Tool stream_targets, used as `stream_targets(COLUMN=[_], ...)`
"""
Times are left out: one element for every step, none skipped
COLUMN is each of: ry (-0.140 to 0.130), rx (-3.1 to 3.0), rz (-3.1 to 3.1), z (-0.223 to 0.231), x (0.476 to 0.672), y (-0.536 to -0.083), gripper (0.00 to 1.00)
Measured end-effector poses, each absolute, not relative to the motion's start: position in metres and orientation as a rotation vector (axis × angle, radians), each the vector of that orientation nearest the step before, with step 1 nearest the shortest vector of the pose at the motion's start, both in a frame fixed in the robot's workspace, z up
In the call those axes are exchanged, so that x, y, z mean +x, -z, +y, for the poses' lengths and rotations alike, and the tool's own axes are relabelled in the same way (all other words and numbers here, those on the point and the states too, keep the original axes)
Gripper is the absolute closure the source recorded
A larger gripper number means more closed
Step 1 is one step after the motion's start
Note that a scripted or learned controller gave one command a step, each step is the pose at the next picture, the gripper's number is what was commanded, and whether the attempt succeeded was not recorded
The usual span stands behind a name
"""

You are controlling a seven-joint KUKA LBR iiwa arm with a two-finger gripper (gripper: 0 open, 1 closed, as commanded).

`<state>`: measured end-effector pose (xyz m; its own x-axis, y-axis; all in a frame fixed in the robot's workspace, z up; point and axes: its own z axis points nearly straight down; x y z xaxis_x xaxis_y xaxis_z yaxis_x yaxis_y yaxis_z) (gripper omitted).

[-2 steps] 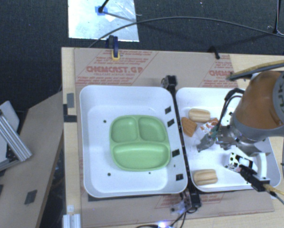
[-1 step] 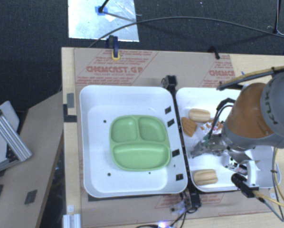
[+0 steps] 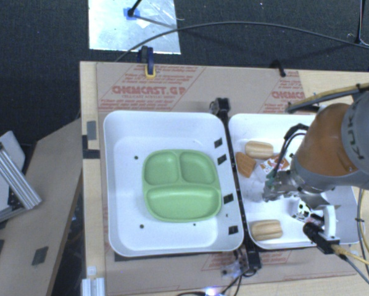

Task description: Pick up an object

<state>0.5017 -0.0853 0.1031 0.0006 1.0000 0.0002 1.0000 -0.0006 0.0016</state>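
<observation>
The right bin (image 3: 258,123) holds a tan bread roll (image 3: 259,148) near its back, an orange-brown wedge (image 3: 245,164) beside it, a small red and white item (image 3: 275,162) and another tan roll (image 3: 266,229) at the front. My gripper (image 3: 272,189) reaches down into the middle of this bin, between the wedge and the front roll. The wrist and orange band (image 3: 325,143) cover its fingers from above. I see no object between them.
The left bin (image 3: 120,184) carries a green divided plate (image 3: 182,185). Black clips line the divider (image 3: 229,165) between the bins. A cardboard sheet (image 3: 172,85) lies under both bins. Cables run along the arm's right side.
</observation>
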Motion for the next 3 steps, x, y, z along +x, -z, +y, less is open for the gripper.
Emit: stream_targets(ry=[-0.005,-0.007,-0.006], rx=[2.217,2.214,2.213], rz=[2.220,2.220,2.222], z=[-0.086,-0.090,-0.090], x=[0.496,0.490,0.496], y=[-0.148,-0.206,-0.250], gripper=[1.00,1.00,1.00])
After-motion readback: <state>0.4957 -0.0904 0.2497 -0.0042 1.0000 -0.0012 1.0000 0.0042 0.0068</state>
